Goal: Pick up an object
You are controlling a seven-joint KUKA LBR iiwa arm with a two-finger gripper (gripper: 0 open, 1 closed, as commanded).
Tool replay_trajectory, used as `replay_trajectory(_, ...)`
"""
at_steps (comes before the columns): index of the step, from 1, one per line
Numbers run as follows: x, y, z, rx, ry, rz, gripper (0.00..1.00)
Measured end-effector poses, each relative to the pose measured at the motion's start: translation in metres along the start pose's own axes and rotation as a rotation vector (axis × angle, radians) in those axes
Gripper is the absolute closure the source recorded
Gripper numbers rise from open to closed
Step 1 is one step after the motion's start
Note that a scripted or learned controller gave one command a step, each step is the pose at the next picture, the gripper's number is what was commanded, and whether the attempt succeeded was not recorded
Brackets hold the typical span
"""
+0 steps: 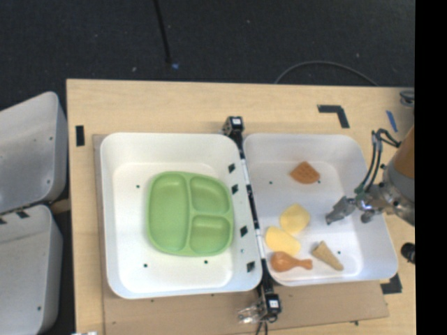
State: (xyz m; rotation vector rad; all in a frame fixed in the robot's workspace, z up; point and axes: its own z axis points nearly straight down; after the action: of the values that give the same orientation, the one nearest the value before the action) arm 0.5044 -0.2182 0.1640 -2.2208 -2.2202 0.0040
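The right white bin (349,152) holds several toy foods: a brown-orange piece (305,172) near the back, two yellow pieces (294,218) (282,240) at the left, an orange drumstick shape (290,262) at the front and a tan wedge (327,255) beside it. My gripper (353,211) hangs over the right part of this bin, its two grey fingers (339,211) spread apart, open, with nothing between them. It sits right of the yellow pieces and above the tan wedge.
The left white bin (115,187) holds a green divided tray (190,213). A divider with black clips (244,201) runs between the bins. Cables (376,160) loop near the arm at the right. The wooden bench (174,103) surrounds both bins.
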Motion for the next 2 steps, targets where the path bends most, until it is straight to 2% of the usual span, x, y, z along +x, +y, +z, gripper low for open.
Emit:
replay_trajectory(1, -0.005, -0.002, 0.043, 0.000, 0.000, 0.001, 0.00)
replay_trajectory(2, -0.005, -0.002, 0.064, -0.001, 0.000, 0.003, 0.00)
